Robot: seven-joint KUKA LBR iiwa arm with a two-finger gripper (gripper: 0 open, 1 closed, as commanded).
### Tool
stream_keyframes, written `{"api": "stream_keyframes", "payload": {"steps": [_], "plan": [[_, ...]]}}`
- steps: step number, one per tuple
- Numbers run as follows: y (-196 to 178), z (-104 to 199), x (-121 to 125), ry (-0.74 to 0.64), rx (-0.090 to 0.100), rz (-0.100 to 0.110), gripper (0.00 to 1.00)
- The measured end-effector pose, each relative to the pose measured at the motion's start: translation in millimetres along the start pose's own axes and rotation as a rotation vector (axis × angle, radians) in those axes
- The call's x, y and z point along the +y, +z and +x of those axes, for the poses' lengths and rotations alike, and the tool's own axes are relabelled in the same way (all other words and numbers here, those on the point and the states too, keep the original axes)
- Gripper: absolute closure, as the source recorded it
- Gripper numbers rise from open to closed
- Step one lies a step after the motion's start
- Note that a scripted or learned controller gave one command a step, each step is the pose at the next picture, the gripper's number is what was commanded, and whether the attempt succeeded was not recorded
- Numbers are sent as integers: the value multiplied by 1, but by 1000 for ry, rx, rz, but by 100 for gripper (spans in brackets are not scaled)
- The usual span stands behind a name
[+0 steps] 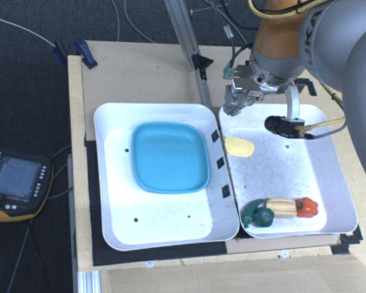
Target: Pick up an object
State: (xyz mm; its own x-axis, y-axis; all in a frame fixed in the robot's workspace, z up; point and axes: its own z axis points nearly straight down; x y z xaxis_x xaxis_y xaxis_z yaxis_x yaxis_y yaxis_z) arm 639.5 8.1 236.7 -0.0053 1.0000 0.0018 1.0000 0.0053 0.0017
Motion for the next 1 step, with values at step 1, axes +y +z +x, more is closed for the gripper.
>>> {"api": "stream_keyframes", "payload": {"steps": [1], "plan": [[10, 53, 8, 1, 0, 2, 100]]}}
